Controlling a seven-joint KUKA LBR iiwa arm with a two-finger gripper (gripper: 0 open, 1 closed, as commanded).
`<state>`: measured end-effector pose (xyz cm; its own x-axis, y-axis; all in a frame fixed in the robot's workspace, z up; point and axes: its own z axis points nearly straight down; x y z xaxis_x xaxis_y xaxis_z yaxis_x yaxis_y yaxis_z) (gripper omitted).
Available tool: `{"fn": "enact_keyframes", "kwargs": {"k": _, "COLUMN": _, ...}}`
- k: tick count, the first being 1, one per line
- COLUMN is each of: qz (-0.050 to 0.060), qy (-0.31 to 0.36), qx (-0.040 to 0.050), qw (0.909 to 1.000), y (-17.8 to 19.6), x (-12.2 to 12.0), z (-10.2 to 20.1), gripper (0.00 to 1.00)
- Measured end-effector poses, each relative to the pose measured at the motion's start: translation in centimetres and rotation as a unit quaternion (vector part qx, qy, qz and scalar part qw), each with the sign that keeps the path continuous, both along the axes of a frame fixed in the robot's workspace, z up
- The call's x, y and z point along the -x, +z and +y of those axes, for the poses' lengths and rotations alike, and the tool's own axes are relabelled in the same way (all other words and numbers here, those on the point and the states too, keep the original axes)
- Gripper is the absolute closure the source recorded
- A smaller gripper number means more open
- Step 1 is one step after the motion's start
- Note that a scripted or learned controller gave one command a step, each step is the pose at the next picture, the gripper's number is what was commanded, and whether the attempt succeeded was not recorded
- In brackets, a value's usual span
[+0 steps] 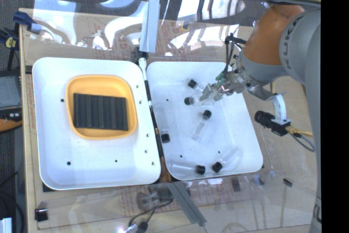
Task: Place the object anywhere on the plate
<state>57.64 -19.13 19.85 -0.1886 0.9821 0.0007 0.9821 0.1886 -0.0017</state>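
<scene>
Seen from above: 2 shallow white bins side by side on the table (283,172), left bin (49,161) and right bin (248,144).

In the left bin, slightly toward 12 o'clock of its middle: a yellow rounded-square plate (76,90), carrying a dark ribbed rectangular slab (101,112) at its centre.

Scattered in the right bin, well apart from the plate: several small clear vials with black caps. 1 near 12 o'clock (192,83), 1 just at 6 o'clock of that (188,101), 1 near the bin's middle (206,114), 1 at the 9 o'clock wall (165,138), 2 along the 6 o'clock edge (200,169) (217,166).

Reaching in from 3 o'clock: the grey arm with orange band (272,35), with its gripper (210,93) low over the right bin's 12 o'clock half, among the upper vials. Whether the jaws are spread or pinching: impossible to tell against the glare.
</scene>
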Motion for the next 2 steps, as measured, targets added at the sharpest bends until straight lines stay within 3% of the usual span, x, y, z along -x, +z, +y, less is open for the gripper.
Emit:
{"fn": "enact_keyframes", "kwargs": {"k": 1, "qz": 0.001, "qy": 0.06, "qx": -0.0007, "qw": 0.9982, "y": -5.1, "x": 4.9, "z": 4.6, "gripper": 1.0}}
{"fn": "enact_keyframes", "kwargs": {"k": 2, "qz": 0.0, "qy": 0.057, "qx": 0.0017, "qw": 0.9984, "y": -4.0, "x": 9.7, "z": 7.7, "gripper": 1.0}}
